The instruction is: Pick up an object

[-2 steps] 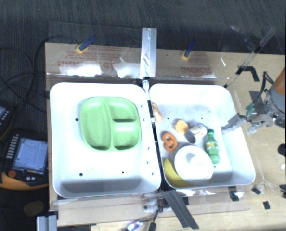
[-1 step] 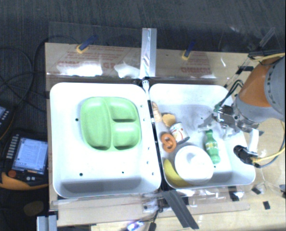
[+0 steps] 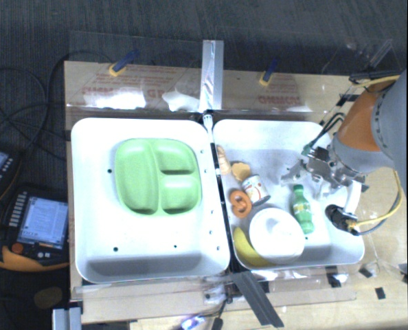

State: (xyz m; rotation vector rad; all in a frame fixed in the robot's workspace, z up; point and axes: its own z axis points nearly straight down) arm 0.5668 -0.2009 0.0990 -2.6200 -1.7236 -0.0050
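The gripper (image 3: 307, 172) hangs over the right bin (image 3: 273, 133), near its right side. I cannot tell how its tips stand, and nothing shows between them. The little green bottle (image 3: 301, 210) lies just below and beside the gripper (very close, but I cannot tell if they touch). Next to the bottle sits a white bowl (image 3: 276, 234), upside down, with a yellow banana (image 3: 245, 248) peeking out under it. A small can (image 3: 255, 188) lies further left. The left bin (image 3: 87, 205) holds a green tray (image 3: 157, 174).
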